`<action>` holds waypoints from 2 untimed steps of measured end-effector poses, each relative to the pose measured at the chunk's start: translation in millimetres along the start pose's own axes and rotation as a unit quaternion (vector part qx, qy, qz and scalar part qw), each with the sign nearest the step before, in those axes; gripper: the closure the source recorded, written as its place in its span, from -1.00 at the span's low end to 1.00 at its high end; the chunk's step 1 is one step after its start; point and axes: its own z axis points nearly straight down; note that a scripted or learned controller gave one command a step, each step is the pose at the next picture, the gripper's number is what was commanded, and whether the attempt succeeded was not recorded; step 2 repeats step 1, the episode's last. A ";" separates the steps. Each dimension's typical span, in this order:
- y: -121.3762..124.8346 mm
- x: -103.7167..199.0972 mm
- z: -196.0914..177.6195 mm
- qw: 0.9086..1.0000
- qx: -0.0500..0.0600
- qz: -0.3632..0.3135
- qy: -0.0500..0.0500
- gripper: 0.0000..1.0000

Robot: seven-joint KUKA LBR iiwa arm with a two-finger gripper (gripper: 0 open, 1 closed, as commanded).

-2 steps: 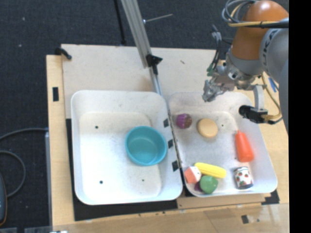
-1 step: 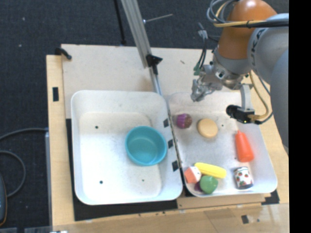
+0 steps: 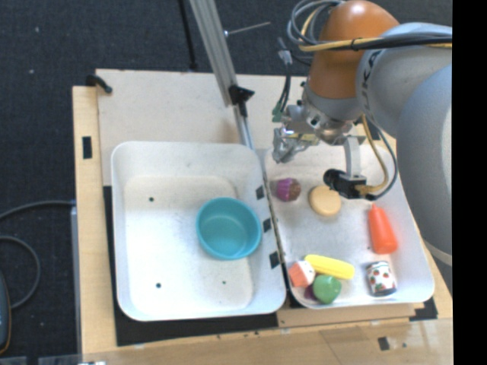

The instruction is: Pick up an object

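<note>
Pale wooden bench (image 3: 163, 109) on dark carpet (image 3: 46, 29), bearing two white bins: left bin (image 3: 152, 303) with teal bowl (image 3: 228, 228); right bin (image 3: 415, 276) with purple object (image 3: 287, 190), cream disc (image 3: 326, 201), orange carrot (image 3: 383, 230), yellow banana (image 3: 329, 266), green piece (image 3: 327, 288), small can (image 3: 380, 277). Gripper (image 3: 283, 149) poised above the right bin's far left corner, just beyond the purple object; finger spread impossible to tell; nothing seen held.

You had a purple ball (image 3: 287, 189) at the right bin's ten o'clock, a tan disc (image 3: 326, 201) just beside it, an orange carrot (image 3: 383, 230) at three, and yellow, green, red pieces (clustered) at six.
</note>
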 end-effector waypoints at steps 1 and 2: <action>-3.7 54.1 3.9 1.000 0.000 0.000 0.000 1.00; -3.7 54.1 3.9 1.000 0.000 0.000 0.000 1.00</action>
